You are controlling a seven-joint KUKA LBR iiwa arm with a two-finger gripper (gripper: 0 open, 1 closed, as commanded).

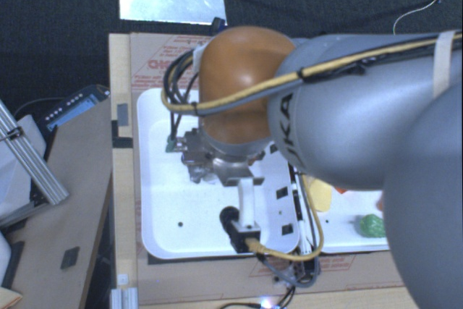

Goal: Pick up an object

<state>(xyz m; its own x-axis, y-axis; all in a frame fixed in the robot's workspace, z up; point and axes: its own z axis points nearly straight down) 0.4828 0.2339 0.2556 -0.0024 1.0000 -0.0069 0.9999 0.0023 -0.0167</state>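
My gripper [200, 164] hangs over the left white bin [163, 228], just below the orange band of the wrist [239, 87]; the arm's bulk hides what lies under it. In the right bin [340, 242] lies a yellow object [319, 195], partly covered by the arm. A green lumpy object [372, 226] rests near that bin's front edge. A thin red sliver [341, 191] peeks out beside the yellow one.
The grey arm [362, 119] covers most of the right bin and the back of the left one. Small dark marks [283, 194] sit near the wall between the bins. A brown cardboard sheet [155, 58] lies under the bins.
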